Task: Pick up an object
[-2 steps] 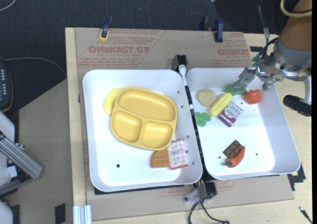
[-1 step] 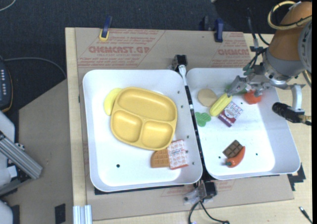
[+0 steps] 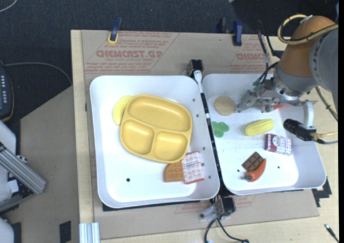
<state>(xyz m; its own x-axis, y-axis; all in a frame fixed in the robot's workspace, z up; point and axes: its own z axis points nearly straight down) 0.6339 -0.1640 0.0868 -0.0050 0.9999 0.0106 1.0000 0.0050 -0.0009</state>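
We see the gripper [image 3: 262, 102] just above the corn cob [image 3: 258, 127], can't tell its state; tan disc [image 3: 225, 105] left of the corn.

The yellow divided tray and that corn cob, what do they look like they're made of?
The yellow divided tray looks like moulded plastic: one even colour, smooth rounded compartments, a soft sheen. The corn cob is probably a plastic toy: uniform yellow, slightly glossy, though its kernel texture is too small to make out.
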